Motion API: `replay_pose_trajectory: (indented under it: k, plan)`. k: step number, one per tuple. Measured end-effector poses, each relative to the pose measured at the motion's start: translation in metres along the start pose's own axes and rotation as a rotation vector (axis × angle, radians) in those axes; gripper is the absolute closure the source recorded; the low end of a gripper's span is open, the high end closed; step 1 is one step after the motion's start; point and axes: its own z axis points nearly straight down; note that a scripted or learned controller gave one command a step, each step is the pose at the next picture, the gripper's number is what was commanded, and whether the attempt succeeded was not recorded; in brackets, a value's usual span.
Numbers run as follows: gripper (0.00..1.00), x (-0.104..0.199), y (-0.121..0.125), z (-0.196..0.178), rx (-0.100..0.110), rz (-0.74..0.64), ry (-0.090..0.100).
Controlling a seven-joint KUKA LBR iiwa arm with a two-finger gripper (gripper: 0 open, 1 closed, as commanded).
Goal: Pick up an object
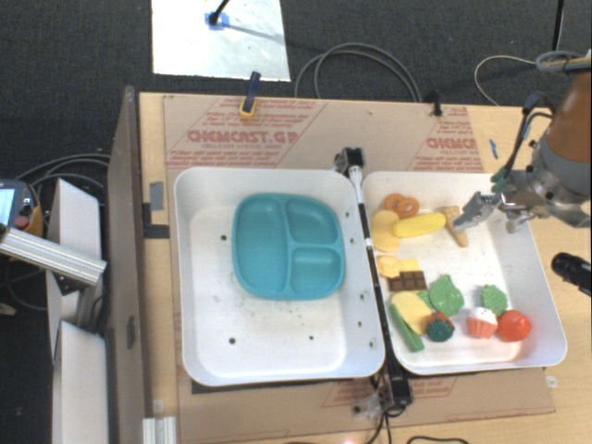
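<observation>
My gripper hangs over the back of the right bin, coming in from the right below the grey wrist. Just to its left lies a small tan stick, close to the gripper tip; I cannot tell whether they touch. Further left are a yellow banana-like piece and an orange pretzel. Nothing is visibly held in the gripper.
The front of the right bin holds several toy foods: a chocolate bar, green broccoli, a cupcake and a red tomato. A teal divided plate lies in the left bin. A cable-lined divider separates the bins.
</observation>
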Motion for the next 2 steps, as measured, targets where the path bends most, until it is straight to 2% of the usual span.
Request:
replay_pose_trajectory:
  k: [1,2]
  plan:
    - [0.0,0.03,-0.042,0.108,0.01,0.001,0.004]
    - [0.0,0.032,-0.035,0.174,-0.004,0.003,0.002]
